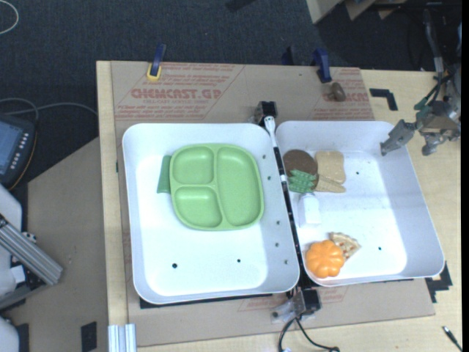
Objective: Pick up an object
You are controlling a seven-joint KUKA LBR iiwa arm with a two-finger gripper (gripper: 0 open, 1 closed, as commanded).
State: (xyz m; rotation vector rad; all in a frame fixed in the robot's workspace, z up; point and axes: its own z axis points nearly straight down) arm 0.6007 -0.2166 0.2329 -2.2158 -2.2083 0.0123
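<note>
The right bin [410, 218] holds several small items along its left side: a brown round piece [297, 160], a tan slice [331, 169], a small green leafy piece [302, 182], a white block [311, 210], an orange pumpkin-like toy [325, 259] and a tan cracker-like piece [345, 243]. My gripper [409, 143] hangs over the far right corner of that bin, well away from all of them. Its fingers stand spread, open, with nothing between them.
A green divided plate [216, 186] lies in the left bin [146, 255]. A black divider [281, 174] runs between the bins. Yellow and blue clamps [154, 68] [321, 64] sit on the bench's far edge.
</note>
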